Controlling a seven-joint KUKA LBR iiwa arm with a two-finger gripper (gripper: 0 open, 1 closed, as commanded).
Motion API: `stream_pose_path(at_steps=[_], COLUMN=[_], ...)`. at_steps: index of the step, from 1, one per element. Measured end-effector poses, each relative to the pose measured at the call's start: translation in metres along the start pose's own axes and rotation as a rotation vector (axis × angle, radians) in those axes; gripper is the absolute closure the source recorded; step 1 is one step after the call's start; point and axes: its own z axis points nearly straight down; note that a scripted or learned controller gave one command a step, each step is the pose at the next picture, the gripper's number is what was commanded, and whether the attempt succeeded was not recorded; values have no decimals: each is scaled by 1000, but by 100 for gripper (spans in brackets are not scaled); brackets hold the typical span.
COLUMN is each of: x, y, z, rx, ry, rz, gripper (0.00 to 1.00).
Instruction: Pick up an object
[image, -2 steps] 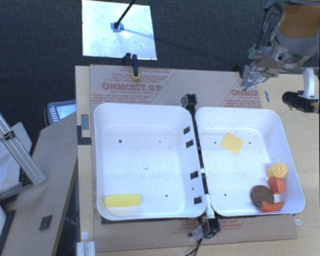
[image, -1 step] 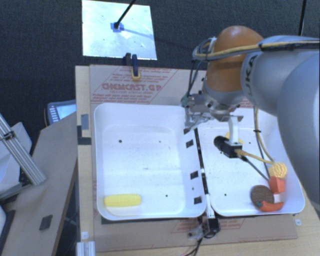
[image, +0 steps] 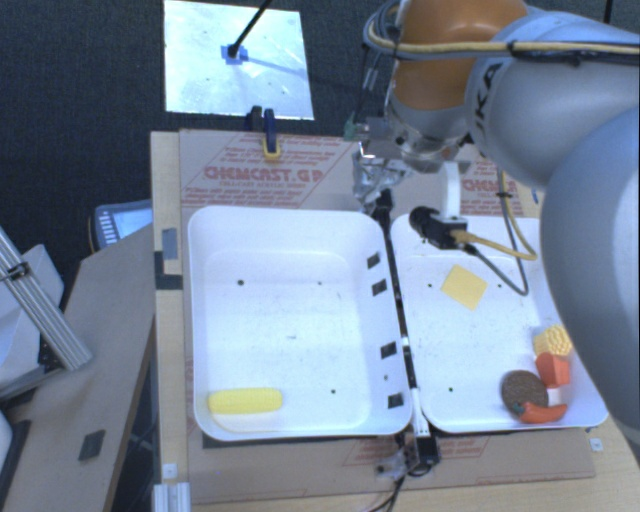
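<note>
- dark backdrop behind a counter (image: 170, 330) bearing two white bins: left bin (image: 290, 320), right bin (image: 480, 330).
- taking the divider (image: 395, 320) between the bins as landmark: the pincer (image: 377, 190) hangs near its far end, over the bins' back rims; how wide it stands cannot be told.
- left of the divider, at the near corner: a yellow corn cob (image: 245, 401).
- right of the divider: a yellow square (image: 464, 286) mid-bin.
- far right, near corner: a brown disc (image: 521, 389), orange pieces (image: 553, 368) and a carrot (image: 543, 412) clustered together.

yellow clamp (image: 271, 148) on cardboard (image: 262, 172), foil sheet (image: 238, 60) behind.
</note>
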Motion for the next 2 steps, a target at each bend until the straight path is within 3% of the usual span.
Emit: stream_pose_path(at_steps=[2], x=[-3], y=[-1], z=[-18], rx=[1], ry=[0], rz=[2], gripper=[100])
